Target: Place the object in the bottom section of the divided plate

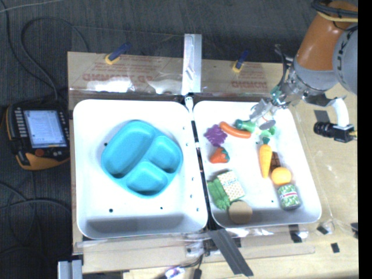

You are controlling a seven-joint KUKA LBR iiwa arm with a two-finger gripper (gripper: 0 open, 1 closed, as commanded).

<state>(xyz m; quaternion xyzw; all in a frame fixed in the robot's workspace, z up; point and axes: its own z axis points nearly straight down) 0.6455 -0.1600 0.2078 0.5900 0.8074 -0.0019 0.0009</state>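
A blue divided plate [142, 157] lies tilted in the left bin [87, 214], with one large section toward the upper left and two smaller sections toward the lower right. All three sections look bare. The right bin [308, 208] holds the toy foods: a purple grape bunch [215, 135], an orange hot dog [235, 131], a small strawberry [219, 154], a carrot [265, 159], an orange fruit [281, 175], a green-labelled can [289, 197], a checked box [231, 185] lying against a green vegetable [219, 194], and a tan round piece [240, 212] at the near edge. The tool [263, 113] hangs over the upper part of the right bin, just beside a small green item [243, 124] at the hot dog's right end. Whether its fingers are spread or pinching anything cannot be told. The grey and orange arm [319, 45] reaches in from the upper right. A handheld control pendant [36, 133] rests left of the bench [337, 173].
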